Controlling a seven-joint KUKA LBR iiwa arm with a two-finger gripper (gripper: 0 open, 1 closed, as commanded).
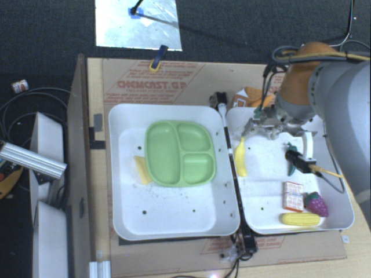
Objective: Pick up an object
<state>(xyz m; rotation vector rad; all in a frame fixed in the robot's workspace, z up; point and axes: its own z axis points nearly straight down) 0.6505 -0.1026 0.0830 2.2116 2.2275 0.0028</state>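
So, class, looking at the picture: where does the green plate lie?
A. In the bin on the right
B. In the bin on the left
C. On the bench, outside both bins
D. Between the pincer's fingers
B: the plate lies flat in the left bin, while the right bin holds a banana and other small things.

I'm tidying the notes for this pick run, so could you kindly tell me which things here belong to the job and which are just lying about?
For the job: gripper; banana; corn cob; grapes; small red box; green divided plate; yellow wedge.
Lying about: foil sheet; cardboard sheet; metal bar.
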